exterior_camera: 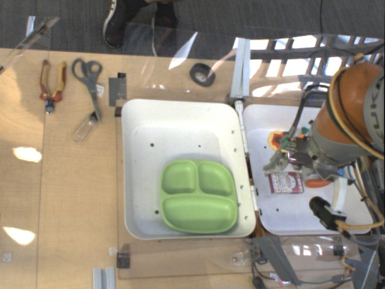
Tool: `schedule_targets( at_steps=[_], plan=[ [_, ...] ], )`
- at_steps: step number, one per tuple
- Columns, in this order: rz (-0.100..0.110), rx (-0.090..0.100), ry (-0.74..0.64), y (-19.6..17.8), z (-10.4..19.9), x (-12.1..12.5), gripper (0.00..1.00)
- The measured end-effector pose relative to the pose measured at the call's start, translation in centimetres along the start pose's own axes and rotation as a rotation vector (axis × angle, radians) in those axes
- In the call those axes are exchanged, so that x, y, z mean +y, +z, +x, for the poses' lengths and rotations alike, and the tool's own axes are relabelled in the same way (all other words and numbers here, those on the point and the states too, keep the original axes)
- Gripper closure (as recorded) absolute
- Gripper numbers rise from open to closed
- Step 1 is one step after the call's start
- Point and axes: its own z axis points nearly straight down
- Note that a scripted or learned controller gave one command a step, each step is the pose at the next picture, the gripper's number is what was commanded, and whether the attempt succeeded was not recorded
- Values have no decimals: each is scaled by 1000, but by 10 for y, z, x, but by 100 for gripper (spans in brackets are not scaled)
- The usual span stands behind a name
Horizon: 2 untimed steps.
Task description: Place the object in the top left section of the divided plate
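On the far left of the worktop [60, 191] lie red-handled pliers [48, 86] and grey scissors [90, 83], well apart from both bins and playing no part in the job; a roll of black tape [203, 74] sits near the back edge. Next comes the left bin [150, 125], and in its nearer half rests the green plate [198, 195], flat and level, with two small sections along its far side and one long section along its near side. Its top left section is bare, which suits the task, since that is where the object must end up. Across the divider, the right bin [258, 131] holds the loose things: something small and orange-yellow [280, 140] toward the back, a flat maroon packet [286, 183] near the middle, and a small red piece [317, 183] just beside it. The arm [355, 113] reaches in from the right and hangs over this bin, presumably because the pick has to be made here before anything can cross to the plate. The claw [287, 158] sits just above the packet, which is likely the target, but the wrist and cables hide the tips, so whether it is spread or closed, or has hold of anything, cannot be told. The packet appears to lie on the bin floor.
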Motion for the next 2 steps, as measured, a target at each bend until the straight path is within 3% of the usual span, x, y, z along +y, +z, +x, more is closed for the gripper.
schedule_targets(
  at_steps=[1, 2],
  plan=[
    [1, -1, 75, -19, 72, -9, 100],
    [1, -1, 6, -42, 132, 18, 100]
  ],
)
